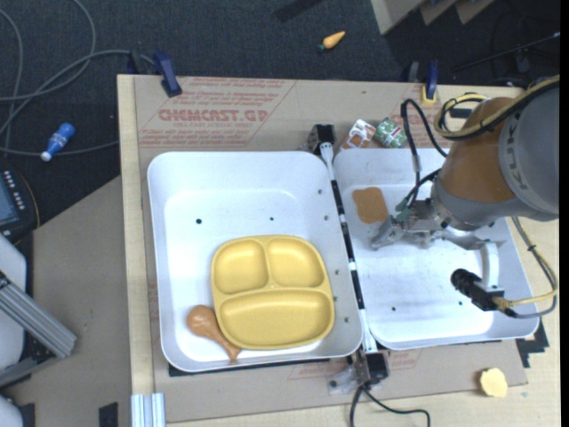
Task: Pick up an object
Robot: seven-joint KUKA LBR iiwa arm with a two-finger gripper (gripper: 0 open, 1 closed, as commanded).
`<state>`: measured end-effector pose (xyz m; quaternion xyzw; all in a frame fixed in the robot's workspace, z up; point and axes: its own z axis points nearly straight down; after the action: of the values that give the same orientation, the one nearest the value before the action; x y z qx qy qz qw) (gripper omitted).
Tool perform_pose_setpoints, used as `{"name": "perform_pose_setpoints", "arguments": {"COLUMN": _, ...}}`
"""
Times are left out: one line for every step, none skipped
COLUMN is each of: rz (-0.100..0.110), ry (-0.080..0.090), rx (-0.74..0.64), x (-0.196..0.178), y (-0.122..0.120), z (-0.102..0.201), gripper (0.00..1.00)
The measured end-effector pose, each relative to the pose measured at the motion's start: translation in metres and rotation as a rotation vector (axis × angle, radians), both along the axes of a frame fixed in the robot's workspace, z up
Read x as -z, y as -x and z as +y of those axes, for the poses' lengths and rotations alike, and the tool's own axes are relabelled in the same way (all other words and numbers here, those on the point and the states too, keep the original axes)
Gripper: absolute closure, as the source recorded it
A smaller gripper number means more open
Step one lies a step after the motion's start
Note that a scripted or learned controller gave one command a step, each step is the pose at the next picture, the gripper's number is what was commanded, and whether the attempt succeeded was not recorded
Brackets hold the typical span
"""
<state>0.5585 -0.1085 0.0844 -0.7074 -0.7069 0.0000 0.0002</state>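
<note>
gripper (391, 233) low in right bin (427, 310), just below the brown square piece (369, 205); whether it is open or closed, cannot tell. the piece lies flat near the divider, looks thin, light and stiff. judgement: take it across opposite edges, since the flat face offers little purchase.

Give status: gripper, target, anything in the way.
Gripper low in right bin, nothing visibly held. Brown square piece just beside it, flat on bin floor. Yellow divided plate and orange spoon in left bin.
</note>
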Motion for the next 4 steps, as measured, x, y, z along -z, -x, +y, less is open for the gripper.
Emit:
{"name": "perform_pose_setpoints", "arguments": {"rz": -0.008, "ry": 0.003, "rx": -0.003, "x": -0.001, "y": -0.072, "z": -0.024, "gripper": 0.00}}
{"name": "perform_pose_setpoints", "arguments": {"rz": -0.005, "ry": 0.001, "rx": -0.002, "x": -0.011, "y": -0.069, "z": -0.023, "gripper": 1.00}}
{"name": "perform_pose_setpoints", "arguments": {"rz": 0.002, "ry": -0.001, "rx": -0.001, "x": -0.026, "y": -0.034, "z": -0.001, "gripper": 1.00}}
{"name": "perform_pose_setpoints", "arguments": {"rz": 0.001, "ry": -0.001, "rx": 0.000, "x": -0.025, "y": -0.035, "z": -0.002, "gripper": 0.00}}
